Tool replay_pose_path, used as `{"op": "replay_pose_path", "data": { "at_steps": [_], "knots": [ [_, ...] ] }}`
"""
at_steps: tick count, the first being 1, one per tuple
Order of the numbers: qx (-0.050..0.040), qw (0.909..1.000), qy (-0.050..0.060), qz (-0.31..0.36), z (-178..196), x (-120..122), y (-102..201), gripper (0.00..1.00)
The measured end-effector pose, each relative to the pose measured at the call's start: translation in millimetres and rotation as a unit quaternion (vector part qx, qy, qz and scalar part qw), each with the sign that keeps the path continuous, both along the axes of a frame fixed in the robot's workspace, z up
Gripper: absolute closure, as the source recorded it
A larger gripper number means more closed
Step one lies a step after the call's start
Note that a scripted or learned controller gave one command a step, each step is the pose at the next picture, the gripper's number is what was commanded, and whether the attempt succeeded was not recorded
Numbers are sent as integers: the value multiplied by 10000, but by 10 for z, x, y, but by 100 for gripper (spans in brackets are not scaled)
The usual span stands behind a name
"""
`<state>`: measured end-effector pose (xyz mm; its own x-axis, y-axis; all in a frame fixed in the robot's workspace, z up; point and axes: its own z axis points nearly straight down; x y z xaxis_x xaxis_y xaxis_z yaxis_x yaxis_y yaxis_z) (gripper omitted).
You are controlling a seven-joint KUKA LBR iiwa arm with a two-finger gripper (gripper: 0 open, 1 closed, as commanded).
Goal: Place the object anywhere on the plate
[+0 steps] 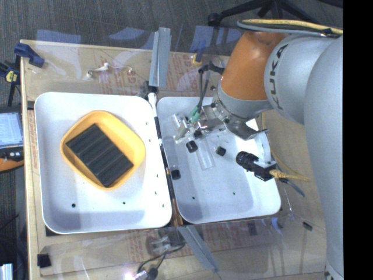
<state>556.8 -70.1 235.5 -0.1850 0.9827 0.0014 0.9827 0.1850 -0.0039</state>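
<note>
The gripper (pixel 206 149) hangs low over the right bin (pixel 233 206), its fingertips apart and nothing between them. The black ribbed slab (pixel 105 154) lies flat on the yellow plate (pixel 131 134) (in the left bin (pixel 52 197)), well apart from it.

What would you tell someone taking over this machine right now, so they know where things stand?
Gripper: over the far half of the right bin; open or shut cannot be told.
Yellow plate: in the left bin, with a dark ribbed slab lying flat on it.
Done: the slab is on the plate, if it is the object.
Left: a small dark piece lies in the right bin; if that is the object, it is not yet moved.
</note>
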Motion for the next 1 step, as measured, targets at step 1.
{"op": "replay_pose_path", "data": {
  "at_steps": [1],
  "knots": [
    [1,9968,-2,804,-451,406,637,100]
  ]
}}
